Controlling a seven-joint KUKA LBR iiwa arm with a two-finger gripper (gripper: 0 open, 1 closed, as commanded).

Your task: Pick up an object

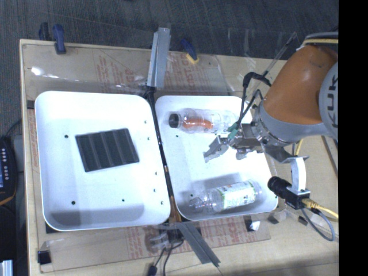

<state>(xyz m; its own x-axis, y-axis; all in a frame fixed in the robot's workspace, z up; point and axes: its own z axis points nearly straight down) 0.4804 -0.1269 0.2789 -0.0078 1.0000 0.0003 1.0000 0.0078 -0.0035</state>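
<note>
Claw (217, 148) fingers sit apart, gripping nothing. 2 clear bottles share its bin: 1 above (195, 121), 1 below (227, 196), labels unreadable. Dark ridged pad (107, 149) far left.

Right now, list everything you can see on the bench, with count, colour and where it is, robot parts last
White bins: two, white, side by side on the bench.
Ridged pad: one, dark grey, flat in the left bin.
Small bottle: one, clear with a dark cap and orange contents, lying on its side at the far end of the right bin.
Large bottle: one, clear with a white and green label, lying on its side at the near end of the right bin.
Clamps: at least two, blue, on the bench's far edge.
Arm: one, orange and grey, reaching in from the right.
Gripper: one, grey, over the right bin between the two bottles.
</note>
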